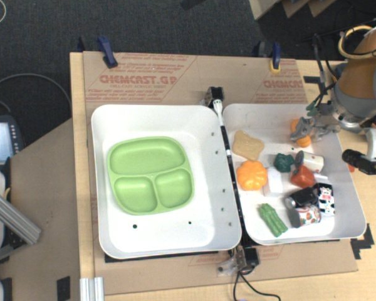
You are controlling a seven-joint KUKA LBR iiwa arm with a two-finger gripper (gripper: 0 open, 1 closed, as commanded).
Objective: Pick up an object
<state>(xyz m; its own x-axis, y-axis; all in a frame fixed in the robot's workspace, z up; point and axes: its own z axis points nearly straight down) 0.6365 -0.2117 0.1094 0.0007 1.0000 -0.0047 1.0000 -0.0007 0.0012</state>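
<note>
My gripper (308, 128) hangs low over the far right part of the right bin (257, 119), with the grey arm and its orange band rising off to the right. A small orange piece (302, 140) lies right under it, partly hidden by the gripper. Whether the gripper touches it I cannot tell. Further objects lie in the same bin: a tan bread slice (247, 145), an orange pumpkin-like toy (251, 175), a dark teal piece (283, 162), a white cylinder (313, 162), a red piece (302, 178) and a green pod (272, 220).
The left bin (113, 127) holds a light green divided plate (151, 173). A black-and-white patterned item (325, 200) and a small can (307, 216) sit at the right bin's near right. Clamps stand between the bins at the far (214, 96) and near (245, 258) ends.
</note>
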